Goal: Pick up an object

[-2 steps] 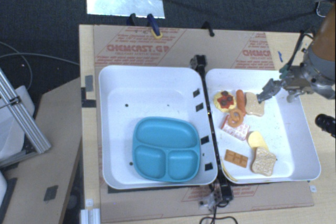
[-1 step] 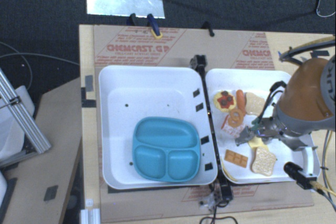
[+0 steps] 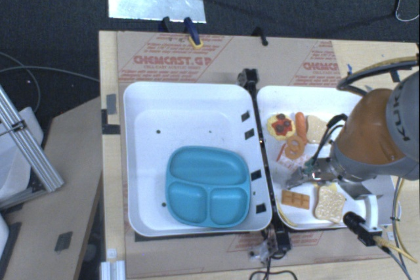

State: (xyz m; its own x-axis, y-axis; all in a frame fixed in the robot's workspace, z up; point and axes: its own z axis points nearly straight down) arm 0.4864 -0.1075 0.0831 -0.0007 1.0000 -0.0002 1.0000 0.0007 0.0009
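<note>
Looking down, camera view: two white bins side by side, arm coming in from 3 o'clock over the right bin point(image 3: 270, 141).
Left bin point(image 3: 151, 115): just a blue divided plate point(image 3: 209, 185) sitting toward 5 o'clock of its floor.
Right bin contents: toy food, all bunched close. A pizza slice point(image 3: 281, 125) at 11 o'clock, a carrot-ish orange piece point(image 3: 300, 122) right beside it, a pretzel thing point(image 3: 294, 146) under those, a brown waffle or cracker point(image 3: 295, 199) at 7 o'clock, a bread slice point(image 3: 330, 202) just beside it at 6.
Gripper point(image 3: 306, 173): low in the middle of the right bin, between the pretzel and the cracker. Nothing visible between the tips, but whether they're spread or closed, honestly can't tell.
Best target, my guess: the cracker, nearest the tips.
Handling: looks light, stiff plastic, flat and probably slick. I'd pinch across its short edges; flat on the floor, it could slide away.
</note>
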